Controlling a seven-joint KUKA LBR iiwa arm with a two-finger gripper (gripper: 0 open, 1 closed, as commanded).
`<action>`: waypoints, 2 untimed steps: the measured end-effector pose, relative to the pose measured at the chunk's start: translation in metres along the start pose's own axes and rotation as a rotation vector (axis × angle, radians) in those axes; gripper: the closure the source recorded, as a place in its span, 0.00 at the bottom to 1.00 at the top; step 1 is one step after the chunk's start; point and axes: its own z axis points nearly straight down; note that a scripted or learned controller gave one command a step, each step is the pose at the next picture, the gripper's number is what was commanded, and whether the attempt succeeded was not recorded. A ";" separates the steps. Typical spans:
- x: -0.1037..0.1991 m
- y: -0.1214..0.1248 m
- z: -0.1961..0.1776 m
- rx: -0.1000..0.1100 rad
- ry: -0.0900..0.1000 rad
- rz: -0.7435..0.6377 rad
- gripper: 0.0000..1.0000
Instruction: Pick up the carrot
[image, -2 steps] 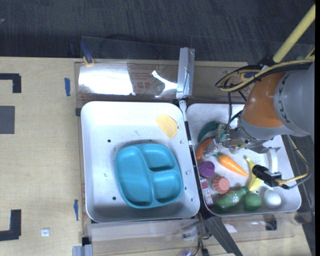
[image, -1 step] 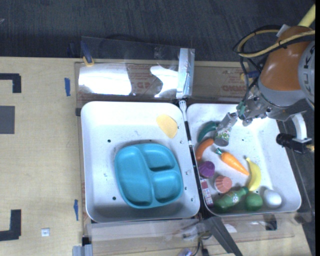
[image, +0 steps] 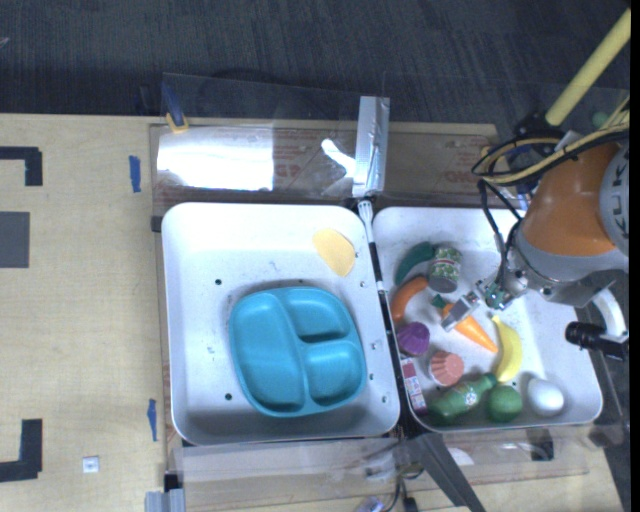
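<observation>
The gripper (image: 462, 309) hangs low in the right bin (image: 575, 395), its tips touching one carrot (image: 478, 331); how far it is open cannot be told. Crowding the carrot are one banana (image: 509, 350), one purple piece (image: 414, 338) and one white egg (image: 545, 397). One blue tray (image: 297, 348) fills the left bin (image: 190, 300).

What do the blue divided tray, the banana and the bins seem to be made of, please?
The blue divided tray looks like moulded plastic: uniform colour, rounded compartment edges, soft sheen. The banana appears to be smooth toy plastic, evenly yellow with a highlight. The bins, such as the left bin, look like white plastic or coated metal; that is hard to settle from here.
</observation>
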 end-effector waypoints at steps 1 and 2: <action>-0.002 -0.016 0.022 -0.004 0.000 0.506 0.00; -0.003 -0.015 0.011 -0.009 -0.003 0.506 1.00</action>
